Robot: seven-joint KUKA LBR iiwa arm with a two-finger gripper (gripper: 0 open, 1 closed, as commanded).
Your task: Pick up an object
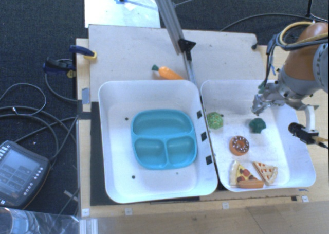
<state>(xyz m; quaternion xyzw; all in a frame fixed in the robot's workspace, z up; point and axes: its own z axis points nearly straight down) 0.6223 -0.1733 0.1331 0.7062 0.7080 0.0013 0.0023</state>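
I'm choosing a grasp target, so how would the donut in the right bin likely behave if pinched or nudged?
The donut lies flat on the bin floor, so it probably slides rather than tips. Its round outline may let it roll if it were stood on edge. It looks like a moulded toy, likely stiff and light, though that is a guess.
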